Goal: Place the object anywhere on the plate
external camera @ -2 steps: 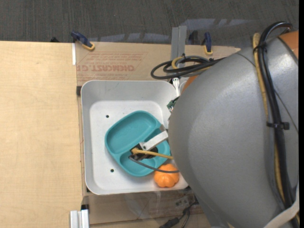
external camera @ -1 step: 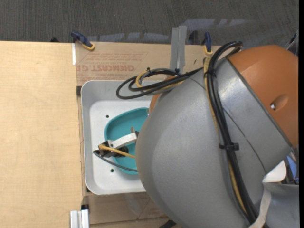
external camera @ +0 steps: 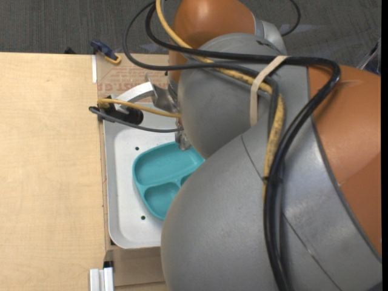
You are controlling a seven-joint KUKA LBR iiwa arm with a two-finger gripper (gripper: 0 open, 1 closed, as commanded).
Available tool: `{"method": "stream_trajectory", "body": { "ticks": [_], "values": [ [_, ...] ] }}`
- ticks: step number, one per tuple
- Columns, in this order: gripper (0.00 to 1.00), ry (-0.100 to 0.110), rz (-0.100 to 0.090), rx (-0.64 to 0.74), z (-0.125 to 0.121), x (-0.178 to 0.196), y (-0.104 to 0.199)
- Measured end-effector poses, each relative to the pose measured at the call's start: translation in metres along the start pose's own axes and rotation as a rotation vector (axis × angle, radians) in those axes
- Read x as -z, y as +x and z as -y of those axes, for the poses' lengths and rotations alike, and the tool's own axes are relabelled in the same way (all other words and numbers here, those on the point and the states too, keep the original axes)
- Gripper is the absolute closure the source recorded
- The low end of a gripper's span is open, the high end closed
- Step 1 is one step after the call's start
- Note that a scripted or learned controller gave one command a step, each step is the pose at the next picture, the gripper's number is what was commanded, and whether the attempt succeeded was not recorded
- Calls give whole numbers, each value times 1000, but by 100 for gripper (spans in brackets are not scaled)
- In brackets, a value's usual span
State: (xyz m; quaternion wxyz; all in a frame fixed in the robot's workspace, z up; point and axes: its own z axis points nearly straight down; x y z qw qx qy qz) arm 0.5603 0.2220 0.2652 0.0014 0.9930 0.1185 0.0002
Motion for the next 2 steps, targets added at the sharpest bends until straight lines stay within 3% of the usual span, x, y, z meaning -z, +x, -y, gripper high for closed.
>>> {"method": "stream_trajectory", "body": {
  "ticks": [1,2],
  "values": [
    [100,1,5,32,20,-156,-56],
    [0,1,7,31,20,-156,-56]
  ]
}}
